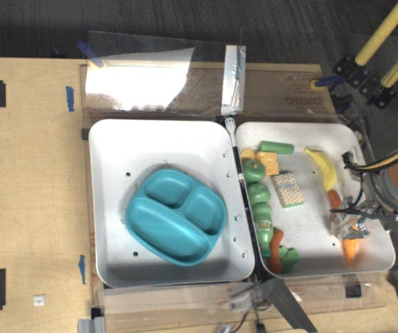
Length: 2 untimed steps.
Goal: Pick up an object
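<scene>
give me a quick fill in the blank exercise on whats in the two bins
1. The teal divided plate lies in the ____ bin.
2. The banana lies in the ____ bin.
3. The plate has ____ compartments.
4. The sponge sits to the ____ of the banana in the camera view.

Missing words: left; right; three; left

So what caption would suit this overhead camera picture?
Gripper low at the right bin's edge among toy food; teal divided plate in the left bin.
</scene>
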Each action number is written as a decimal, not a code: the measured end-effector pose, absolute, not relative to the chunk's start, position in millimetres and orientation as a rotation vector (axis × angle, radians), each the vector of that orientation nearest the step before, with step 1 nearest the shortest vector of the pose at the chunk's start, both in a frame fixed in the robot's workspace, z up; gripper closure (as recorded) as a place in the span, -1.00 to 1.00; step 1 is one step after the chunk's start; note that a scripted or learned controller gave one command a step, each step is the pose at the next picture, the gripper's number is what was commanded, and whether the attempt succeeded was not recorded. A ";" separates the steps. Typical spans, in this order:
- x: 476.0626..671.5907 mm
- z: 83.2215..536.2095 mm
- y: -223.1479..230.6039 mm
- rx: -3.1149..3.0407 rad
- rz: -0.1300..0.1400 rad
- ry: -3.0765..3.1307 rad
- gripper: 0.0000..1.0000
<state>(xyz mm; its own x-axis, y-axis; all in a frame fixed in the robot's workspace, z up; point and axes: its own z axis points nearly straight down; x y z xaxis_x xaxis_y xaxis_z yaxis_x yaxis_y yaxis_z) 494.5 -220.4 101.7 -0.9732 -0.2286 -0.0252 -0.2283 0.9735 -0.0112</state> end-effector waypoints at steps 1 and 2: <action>494.1 100.9 -220.1 -0.359 -0.011 3.096 -1.00; 502.3 88.6 -222.7 -0.419 -0.006 3.104 -1.00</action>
